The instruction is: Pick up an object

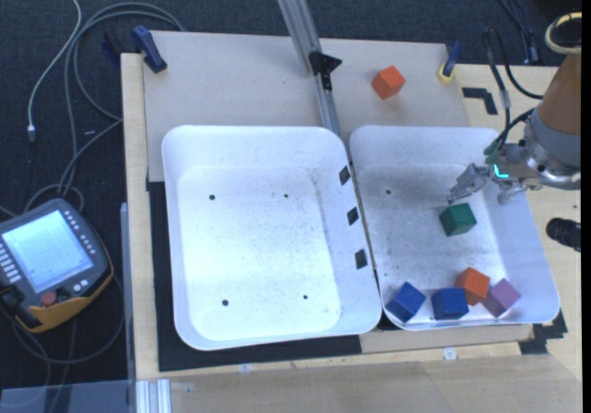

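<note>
In the right bin (pixel 397 148), a green cube (pixel 457 218) lies near the middle. My gripper (pixel 484 188) hangs just above and to the right of it, coming in from the right edge. Its fingers (pixel 464 186) are spread open with nothing between them, and the left one ends close to the cube's upper edge. Along the bin's near wall sit two blue cubes (pixel 404 300) (pixel 450 303), an orange cube (pixel 475 283) and a purple cube (pixel 503 295).
The left bin (pixel 249 139) stands beside the right one. Another orange cube (pixel 389 81) rests on the bench behind the bins. A slanted metal rail (pixel 294 5) rises from the back between the bins. A teach pendant (pixel 46 259) lies at far left.
</note>
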`<state>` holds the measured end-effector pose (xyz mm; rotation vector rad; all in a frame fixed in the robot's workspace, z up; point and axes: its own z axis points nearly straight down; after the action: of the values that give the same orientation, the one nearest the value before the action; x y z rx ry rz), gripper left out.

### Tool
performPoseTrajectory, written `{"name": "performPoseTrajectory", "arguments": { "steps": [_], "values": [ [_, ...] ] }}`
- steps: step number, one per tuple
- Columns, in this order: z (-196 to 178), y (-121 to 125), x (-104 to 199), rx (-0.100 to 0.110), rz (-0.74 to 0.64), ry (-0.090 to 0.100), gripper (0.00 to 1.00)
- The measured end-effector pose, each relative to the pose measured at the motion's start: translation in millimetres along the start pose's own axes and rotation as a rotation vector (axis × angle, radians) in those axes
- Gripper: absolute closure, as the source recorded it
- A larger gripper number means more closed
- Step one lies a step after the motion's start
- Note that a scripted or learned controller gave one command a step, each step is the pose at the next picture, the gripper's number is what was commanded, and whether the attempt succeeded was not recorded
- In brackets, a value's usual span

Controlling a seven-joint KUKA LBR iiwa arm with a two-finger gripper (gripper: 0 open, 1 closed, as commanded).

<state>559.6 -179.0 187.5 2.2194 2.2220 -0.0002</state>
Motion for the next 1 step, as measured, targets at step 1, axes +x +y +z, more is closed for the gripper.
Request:
{"name": "performPoseTrajectory", "arguments": {
  "steps": [1],
  "values": [
    [92.1, -0.3, 12.6, 0.01, 0.0, 0.004, 0.0]
  ]
}}
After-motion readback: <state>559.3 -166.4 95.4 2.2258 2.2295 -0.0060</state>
